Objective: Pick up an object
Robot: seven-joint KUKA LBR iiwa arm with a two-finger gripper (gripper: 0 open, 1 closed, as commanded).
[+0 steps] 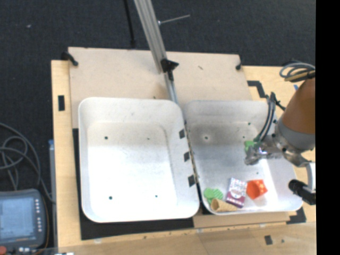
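My gripper (254, 154) hangs over the right bin (223, 116), near its right side, at the end of the grey and orange arm (298, 118). A small green piece (248, 144) shows right at the gripper's upper left edge; I cannot tell whether it is held. Along the bin's front edge lie an orange-red block (256, 189), a purple and white packet (237, 192), a green object (212, 194) and a tan cone-like piece (221, 205). The orange-red block lies just below the gripper in the view.
The left bin (133, 158) sits beside the right one, with a ridge (188, 158) where the two meet. A metal pole (154, 31) slants over the back of the bench. Cables (295, 70) loop at the far right.
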